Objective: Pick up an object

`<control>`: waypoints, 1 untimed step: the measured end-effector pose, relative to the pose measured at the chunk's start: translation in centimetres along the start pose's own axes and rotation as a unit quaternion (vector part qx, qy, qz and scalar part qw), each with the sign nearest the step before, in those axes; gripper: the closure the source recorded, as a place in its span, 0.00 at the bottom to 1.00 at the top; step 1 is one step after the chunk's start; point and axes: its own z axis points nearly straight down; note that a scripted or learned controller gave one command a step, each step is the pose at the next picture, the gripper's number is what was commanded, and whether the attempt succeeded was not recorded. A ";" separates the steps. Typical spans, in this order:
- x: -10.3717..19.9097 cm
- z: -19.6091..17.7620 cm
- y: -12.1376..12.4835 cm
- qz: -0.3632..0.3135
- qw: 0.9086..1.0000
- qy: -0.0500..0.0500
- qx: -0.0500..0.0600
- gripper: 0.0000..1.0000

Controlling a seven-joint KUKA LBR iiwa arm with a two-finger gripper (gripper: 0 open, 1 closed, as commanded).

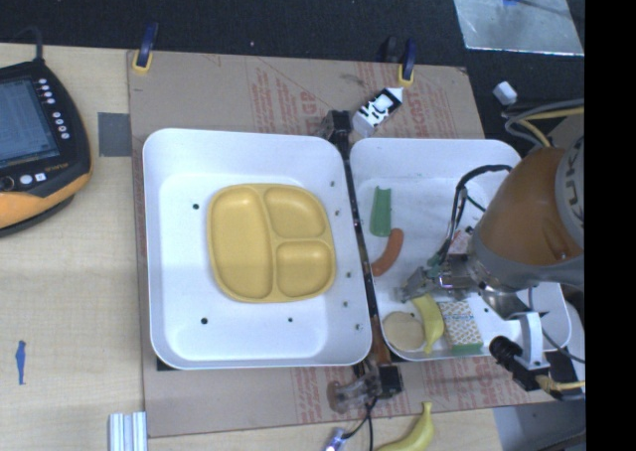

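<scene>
Red print on cardboard sheet (pixel 298 91) too faint to read; pendant screen (pixel 25 126) illegible.

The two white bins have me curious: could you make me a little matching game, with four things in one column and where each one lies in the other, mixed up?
Things:
1. yellow divided plate
2. green piece
3. orange sausage-shaped piece
4. banana outside the bins

Places:
A. on the bench below the bins, at the view's lower edge
B. in the right bin, near its top left
C. in the middle of the left bin
D. in the right bin, just below the green piece

Right pairs: 1-C, 2-B, 3-D, 4-A
</scene>
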 end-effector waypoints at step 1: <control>-0.1 -1.0 0.1 -0.003 1.000 -0.001 0.000 1.00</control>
